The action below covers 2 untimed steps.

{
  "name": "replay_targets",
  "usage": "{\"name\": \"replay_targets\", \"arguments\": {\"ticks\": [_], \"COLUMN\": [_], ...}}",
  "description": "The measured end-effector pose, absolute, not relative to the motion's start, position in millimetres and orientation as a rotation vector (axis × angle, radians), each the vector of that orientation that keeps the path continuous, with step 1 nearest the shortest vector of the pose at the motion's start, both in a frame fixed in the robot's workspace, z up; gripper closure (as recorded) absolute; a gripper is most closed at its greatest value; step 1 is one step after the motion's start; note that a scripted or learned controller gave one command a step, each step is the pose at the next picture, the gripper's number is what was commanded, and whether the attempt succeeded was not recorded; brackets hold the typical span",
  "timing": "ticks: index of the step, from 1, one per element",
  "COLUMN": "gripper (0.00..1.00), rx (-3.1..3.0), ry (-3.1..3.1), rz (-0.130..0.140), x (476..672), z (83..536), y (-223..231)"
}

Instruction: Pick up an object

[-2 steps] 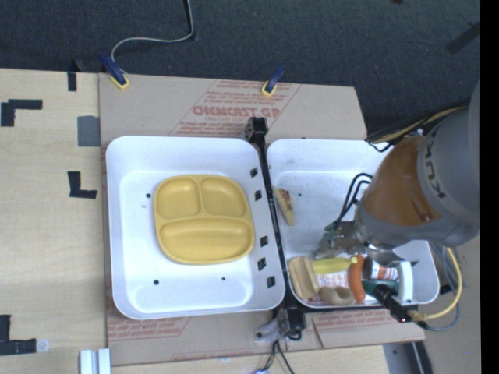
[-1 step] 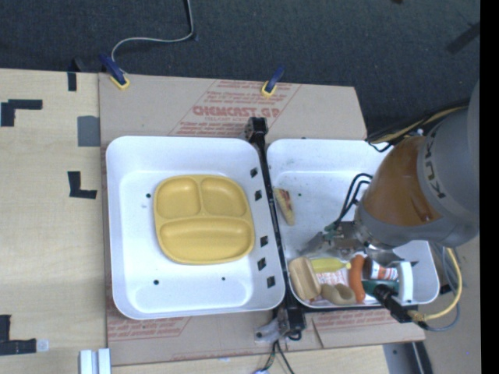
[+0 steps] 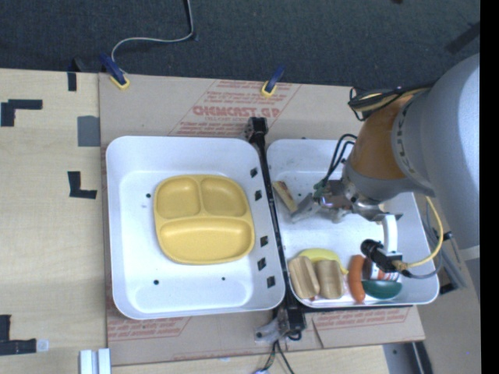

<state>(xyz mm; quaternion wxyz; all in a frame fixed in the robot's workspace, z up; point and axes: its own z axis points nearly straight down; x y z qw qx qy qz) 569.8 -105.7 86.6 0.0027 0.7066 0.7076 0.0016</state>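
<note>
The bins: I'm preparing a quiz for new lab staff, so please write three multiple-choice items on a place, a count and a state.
1. Where does the yellow divided plate lie?
A. left bin
B. right bin
C. on the cardboard
2. How many compartments does the plate have?
A. two
B. three
C. five
3. Where is the gripper now?
A. over the plate
B. inside the right bin
C. outside both bins
Key: 1 A, it sits in the left bin; 2 B, two small and one long; 3 B, it is beside the tan piece.
</note>
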Motion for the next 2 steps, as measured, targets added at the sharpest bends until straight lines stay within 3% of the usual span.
{"name": "replay_targets", "arguments": {"ticks": [1,2], "gripper": [0.0,1.0], "rx": [2.217,2.216], "ry": [2.221,2.218], "rz": [0.003,-0.006], "x": [637.1,636.3], "z": [85.7,95.4], "y": [-96.9,-99.3]}}
